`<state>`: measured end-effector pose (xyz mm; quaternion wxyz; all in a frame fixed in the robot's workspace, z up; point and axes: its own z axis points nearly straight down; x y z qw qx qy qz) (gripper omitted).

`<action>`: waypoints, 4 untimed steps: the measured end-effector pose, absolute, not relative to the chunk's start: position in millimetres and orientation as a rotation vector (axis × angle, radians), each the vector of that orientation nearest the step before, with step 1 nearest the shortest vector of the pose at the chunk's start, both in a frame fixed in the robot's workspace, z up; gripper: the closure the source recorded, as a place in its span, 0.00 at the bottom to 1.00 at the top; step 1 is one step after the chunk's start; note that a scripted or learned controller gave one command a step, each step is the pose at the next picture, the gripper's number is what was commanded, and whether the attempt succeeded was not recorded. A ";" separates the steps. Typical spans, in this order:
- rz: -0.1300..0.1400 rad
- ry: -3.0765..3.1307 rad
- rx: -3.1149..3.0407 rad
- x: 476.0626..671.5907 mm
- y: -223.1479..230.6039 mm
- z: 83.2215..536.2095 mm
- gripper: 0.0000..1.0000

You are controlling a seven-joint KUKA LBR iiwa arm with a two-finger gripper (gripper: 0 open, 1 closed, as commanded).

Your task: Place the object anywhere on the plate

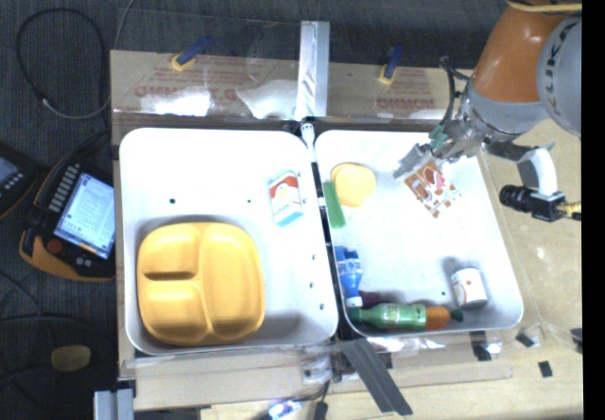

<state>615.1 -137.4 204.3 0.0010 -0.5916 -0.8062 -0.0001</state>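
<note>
A yellow divided plate (200,282) lies in the lower left of the left bin (151,148). My gripper (427,155) hangs over the upper right part of the right bin (492,219). Directly under its tip is a small red-and-white packet (434,187), tilted and touching or nearly touching the gripper. Whether the packet is gripped or just lying on the bin floor below cannot be told. The plate has nothing on it.
A small red, white and blue carton (285,198) sits in the left bin near the divider. The right bin holds a yellow round piece (354,184), a green stick (334,204), a blue item (348,270), a green bottle (394,316) and a white can (468,287).
</note>
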 end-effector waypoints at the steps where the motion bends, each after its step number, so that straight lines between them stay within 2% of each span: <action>1: 0.001 -2.765 -1.482 563.5 -42.1 180.9 1.00; 2: 0.003 -2.668 -1.652 546.2 44.3 181.2 1.00; 3: 0.003 -2.670 -1.654 561.7 119.8 128.8 1.00; 4: 0.005 -2.688 -1.622 587.9 94.7 181.2 1.00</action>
